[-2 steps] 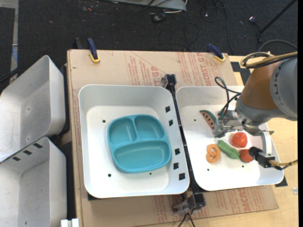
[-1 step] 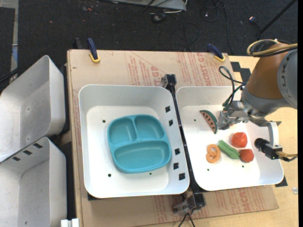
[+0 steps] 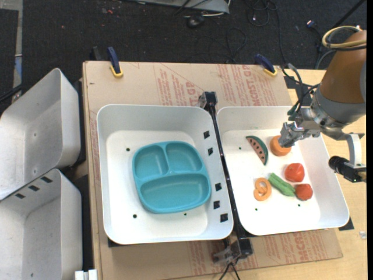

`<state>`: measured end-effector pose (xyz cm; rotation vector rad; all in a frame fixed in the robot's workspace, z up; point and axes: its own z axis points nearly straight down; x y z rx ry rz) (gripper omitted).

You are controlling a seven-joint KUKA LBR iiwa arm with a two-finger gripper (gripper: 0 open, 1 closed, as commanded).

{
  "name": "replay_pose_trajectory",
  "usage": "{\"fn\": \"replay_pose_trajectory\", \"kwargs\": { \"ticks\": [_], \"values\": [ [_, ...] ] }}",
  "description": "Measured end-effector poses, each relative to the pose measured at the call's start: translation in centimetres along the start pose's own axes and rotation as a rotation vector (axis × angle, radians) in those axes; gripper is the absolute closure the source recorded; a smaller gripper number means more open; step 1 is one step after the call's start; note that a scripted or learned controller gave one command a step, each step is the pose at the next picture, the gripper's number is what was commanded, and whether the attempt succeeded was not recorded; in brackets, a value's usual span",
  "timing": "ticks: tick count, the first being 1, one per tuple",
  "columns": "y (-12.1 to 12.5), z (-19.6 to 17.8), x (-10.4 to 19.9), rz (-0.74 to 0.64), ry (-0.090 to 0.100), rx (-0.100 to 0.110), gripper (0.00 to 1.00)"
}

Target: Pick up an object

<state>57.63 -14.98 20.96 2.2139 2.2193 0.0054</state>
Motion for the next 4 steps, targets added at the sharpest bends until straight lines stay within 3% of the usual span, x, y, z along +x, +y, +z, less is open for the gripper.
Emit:
{"fn": "replay_pose_trajectory", "kwargs": {
  "ticks": [1,2,4],
  "values": [
    [0.1,-2.3,0.0,0.0,0.001,0.003,1.0],
    [-1.2,-1.7,4.3,-0.003,0.003,0.009,1.0],
    [-3.9,-0.6,15.7,-0.006,0.004,0.01,1.0]
  ]
}}
